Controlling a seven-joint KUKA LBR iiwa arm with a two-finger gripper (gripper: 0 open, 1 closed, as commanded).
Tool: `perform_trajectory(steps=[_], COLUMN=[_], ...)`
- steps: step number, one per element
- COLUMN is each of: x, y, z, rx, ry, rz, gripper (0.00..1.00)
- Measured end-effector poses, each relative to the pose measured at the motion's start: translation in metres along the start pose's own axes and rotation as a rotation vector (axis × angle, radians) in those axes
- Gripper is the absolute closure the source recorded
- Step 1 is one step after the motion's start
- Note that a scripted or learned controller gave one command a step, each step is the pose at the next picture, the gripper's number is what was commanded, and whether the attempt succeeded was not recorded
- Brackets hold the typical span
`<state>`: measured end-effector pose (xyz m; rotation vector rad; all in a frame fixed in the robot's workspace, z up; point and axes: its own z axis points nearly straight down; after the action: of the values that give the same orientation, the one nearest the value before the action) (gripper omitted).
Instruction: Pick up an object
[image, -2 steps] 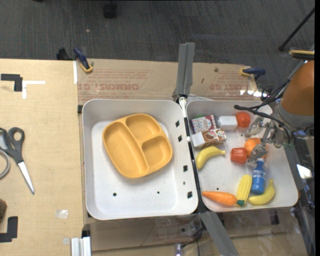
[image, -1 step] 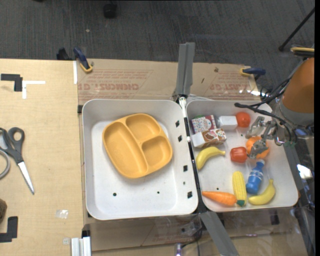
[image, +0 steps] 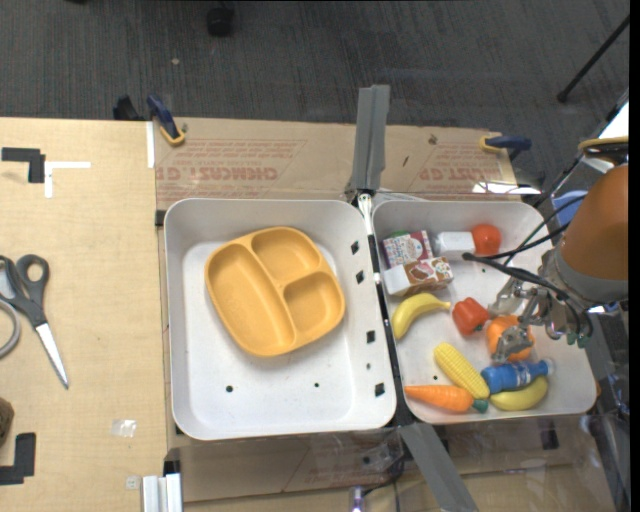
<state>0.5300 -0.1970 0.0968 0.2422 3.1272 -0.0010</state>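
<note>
The gripper (image: 515, 322) hangs low over the right part of the right bin (image: 425, 208), directly above a small orange toy (image: 503, 333) that sits just right of an orange-red pepper-like toy (image: 469, 315). Its metal parts blur into the orange toy beneath, so I cannot tell how wide the pincer stands or whether it has hold of anything.

Below it lie a blue toy bottle (image: 514, 376) and, touching that, a short banana (image: 520, 397) along the bin's near wall. To the left are a corn cob (image: 460, 369) and a carrot (image: 441, 398); a larger banana (image: 418, 311) curves near the bin's middle. Toward the far wall sit two small printed cartons (image: 417, 262) and a white bottle with an orange cap (image: 469, 241).

The left bin (image: 190, 330) holds a yellow divided plate (image: 274, 290) (three compartments). Scissors (image: 36, 310) lie on the wooden bench (image: 80, 240) well to the left.
</note>
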Motion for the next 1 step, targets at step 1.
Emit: perform_trajectory(steps=[1], x=[0.0543], y=[0.0398], z=[0.0016], rx=[-0.001], ry=[-0.01], rz=[0.055], gripper=[1.0])
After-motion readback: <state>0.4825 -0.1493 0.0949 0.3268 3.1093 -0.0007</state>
